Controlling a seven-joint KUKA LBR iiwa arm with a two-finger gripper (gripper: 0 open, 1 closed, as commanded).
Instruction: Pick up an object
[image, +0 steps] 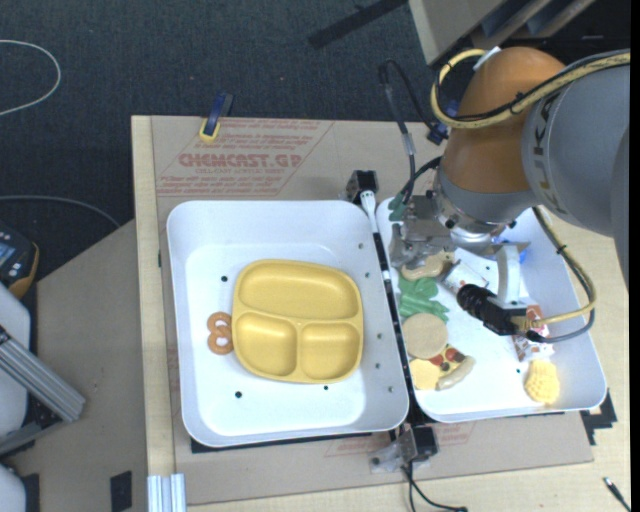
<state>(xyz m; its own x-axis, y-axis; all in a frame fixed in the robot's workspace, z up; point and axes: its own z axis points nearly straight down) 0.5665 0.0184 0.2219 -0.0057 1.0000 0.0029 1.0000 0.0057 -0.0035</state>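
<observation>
**While the gripper sits low in the right bin, no catch shows**

Because the arm reaches in from 3 o'clock, its grey and orange wrist covers the 12 o'clock part of the right bin. The gripper sits low near that bin's 10 o'clock corner, close to the wall shared with the left bin. Whether it is open or closed cannot be told, since the wrist hides its underside, and nothing is seen held. A tan piece lies right at its 6 o'clock edge and is seemingly the target. Further toward 6 o'clock lie a green toy, a round tan disc and a yellow wedge. A knobbly yellow fruit rests at the bin's 5 o'clock. In the left bin a yellow divided plate lies centred, with a pretzel just beside its 9 o'clock rim. Crowding near the wall likely leaves little room for a clean closure.
</observation>
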